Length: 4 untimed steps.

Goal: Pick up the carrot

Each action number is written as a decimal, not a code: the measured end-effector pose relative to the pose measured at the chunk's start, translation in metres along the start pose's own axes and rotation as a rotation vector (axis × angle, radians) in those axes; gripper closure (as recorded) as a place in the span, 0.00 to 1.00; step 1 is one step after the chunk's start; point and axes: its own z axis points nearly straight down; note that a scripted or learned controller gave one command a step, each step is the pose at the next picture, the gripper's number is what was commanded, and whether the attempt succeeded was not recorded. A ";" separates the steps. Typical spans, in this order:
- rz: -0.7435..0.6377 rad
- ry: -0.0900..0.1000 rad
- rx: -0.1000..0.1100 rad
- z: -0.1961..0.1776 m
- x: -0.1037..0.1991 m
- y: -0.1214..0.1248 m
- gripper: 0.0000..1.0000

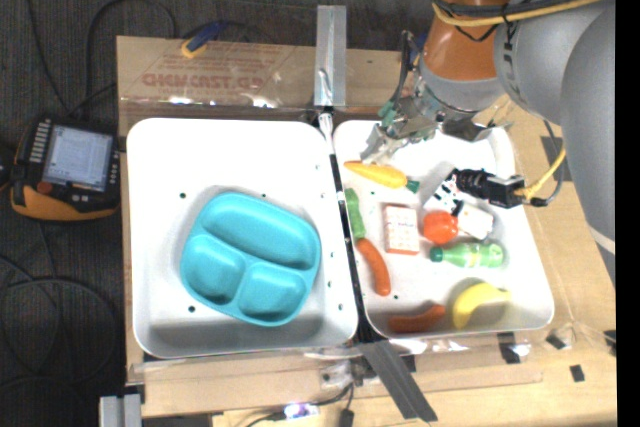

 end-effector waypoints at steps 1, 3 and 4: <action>-0.254 -0.002 0.000 0.036 0.003 -0.013 1.00; -0.345 -0.003 -0.002 -0.025 -0.033 -0.058 1.00; -0.345 -0.002 -0.002 -0.025 -0.032 -0.058 0.00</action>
